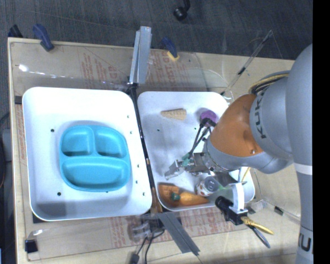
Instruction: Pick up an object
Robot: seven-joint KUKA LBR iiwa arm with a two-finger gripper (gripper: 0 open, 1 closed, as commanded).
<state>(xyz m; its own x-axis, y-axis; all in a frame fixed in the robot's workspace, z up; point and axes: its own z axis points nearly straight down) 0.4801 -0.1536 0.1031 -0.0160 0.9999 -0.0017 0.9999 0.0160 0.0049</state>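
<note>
My gripper (pixel 176 168) hangs low over the middle of the right bin (pixel 154 120), reaching in from the right under the orange wrist band. An orange carrot (pixel 182 196) with a green end lies just below it against the bin's front wall. A tan cone-shaped piece (pixel 173 113) rests near the back of the bin. Beside that, a purple object (pixel 208 115) is partly covered by the arm. A small round pale object (pixel 207 186) sits right of the carrot, close under the wrist. Nothing shows in the gripper.
The left bin (pixel 38 109) holds a blue divided plate (pixel 94 157). A raised divider (pixel 142 147) separates the two bins. The arm's body covers the right bin's right side. Blue clamps (pixel 43 36) grip the bench's back edge.
</note>
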